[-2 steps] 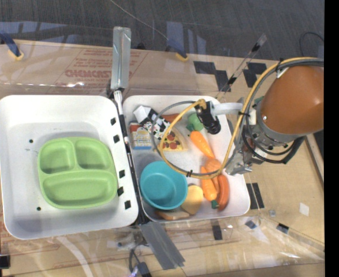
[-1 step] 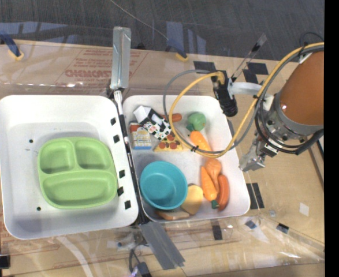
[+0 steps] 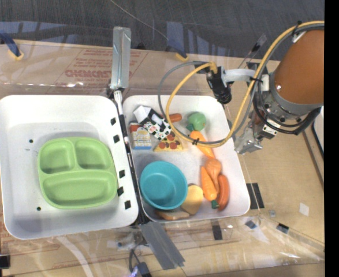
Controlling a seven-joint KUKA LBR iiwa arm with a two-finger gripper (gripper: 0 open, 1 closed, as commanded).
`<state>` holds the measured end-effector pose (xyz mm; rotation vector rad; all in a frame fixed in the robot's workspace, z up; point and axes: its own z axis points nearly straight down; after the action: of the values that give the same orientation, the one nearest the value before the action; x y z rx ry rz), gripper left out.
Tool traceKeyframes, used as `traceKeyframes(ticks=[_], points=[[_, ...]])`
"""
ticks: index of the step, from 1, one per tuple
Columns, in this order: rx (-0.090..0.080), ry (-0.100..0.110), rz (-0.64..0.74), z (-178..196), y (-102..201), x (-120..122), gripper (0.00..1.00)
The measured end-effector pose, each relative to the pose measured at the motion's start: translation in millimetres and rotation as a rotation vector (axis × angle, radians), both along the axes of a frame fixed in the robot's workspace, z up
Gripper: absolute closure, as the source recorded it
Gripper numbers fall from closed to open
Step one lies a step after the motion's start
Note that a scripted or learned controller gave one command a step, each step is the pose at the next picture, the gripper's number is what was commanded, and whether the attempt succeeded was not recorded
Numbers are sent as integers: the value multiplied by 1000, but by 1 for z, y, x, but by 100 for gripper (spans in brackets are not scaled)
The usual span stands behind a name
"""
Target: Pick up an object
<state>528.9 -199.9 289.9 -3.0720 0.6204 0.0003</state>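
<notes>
Judging by object positions, the pick has not begun: nothing is lifted. The end effector (image 3: 251, 145) hangs over the counter (image 3: 285, 183) just outside the right wall of the right-hand shallow white plastic bin (image 3: 236, 172); its finger state cannot be told. Candidate objects all lie inside that bin: a round teal plastic bowl (image 3: 163, 183), a long orange toy carrot (image 3: 210, 178), a red toy pepper (image 3: 223, 192) and a small green ball-shaped toy (image 3: 196, 120). Approach, descent, closure and lift remain.
</notes>
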Motion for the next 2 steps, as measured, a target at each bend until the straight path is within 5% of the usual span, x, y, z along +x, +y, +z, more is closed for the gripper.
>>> traceKeyframes(ticks=[1,2], points=[[3,9,78,-76,-8,-43,100],[-3,12,-207,-42,10,-42,100]])
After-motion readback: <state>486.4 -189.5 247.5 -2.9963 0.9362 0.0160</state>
